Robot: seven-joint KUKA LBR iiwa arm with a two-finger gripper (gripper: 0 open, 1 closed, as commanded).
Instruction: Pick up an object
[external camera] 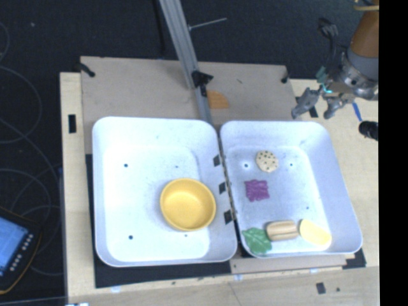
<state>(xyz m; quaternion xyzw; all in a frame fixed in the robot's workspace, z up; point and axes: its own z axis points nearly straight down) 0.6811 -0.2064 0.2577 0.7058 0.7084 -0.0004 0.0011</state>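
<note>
The claw (317,106) hangs with fingers apart, holding nothing, just beyond the right bin's (331,152) far corner; inside it lies a spotted cookie (267,160).

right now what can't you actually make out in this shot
- Arm, camera view: cut off by the right edge above the orange band.
- Claw: too small and blurred to tell how its fingers stand.
- Green item in the right bin: too small to identify.
- Tablet: cut off by the left edge.
</note>
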